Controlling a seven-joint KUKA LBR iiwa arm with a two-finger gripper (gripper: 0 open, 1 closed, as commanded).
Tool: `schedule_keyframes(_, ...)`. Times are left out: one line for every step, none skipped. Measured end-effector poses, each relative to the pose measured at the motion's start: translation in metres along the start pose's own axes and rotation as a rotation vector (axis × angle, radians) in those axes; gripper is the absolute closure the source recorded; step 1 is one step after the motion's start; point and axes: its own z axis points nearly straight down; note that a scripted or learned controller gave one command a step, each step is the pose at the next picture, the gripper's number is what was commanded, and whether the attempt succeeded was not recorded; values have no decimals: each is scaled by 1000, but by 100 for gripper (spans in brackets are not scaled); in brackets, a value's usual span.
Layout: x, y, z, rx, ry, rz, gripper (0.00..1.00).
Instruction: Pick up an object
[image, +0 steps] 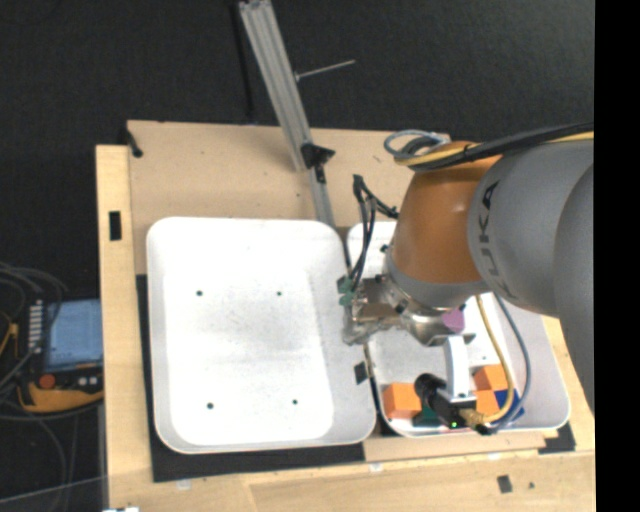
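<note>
Orange block (402, 398) | in right bin (545, 395) | purple piece (455, 320) also inside

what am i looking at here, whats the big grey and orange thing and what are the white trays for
This is a single picture from a camera fixed above a bench, looking down at a slant. The big grey and orange shape is a robot arm that comes in from the picture's right. At its end is the gripper, the part meant for picking things up. It hangs over the near-centre edge of the right bin.

The two shallow white trays are bins for loose objects. The left bin shows a few small dark dots. In the right bin you can see orange blocks and a small pink piece; the arm hides the rest. Whether the gripper holds anything can't be made out.
</note>
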Motion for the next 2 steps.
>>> schedule_keyframes(46, -10, -4, -2, 2, -2, 100)
schedule_keyframes(43, -9, -4, -1, 1, 3, 0)
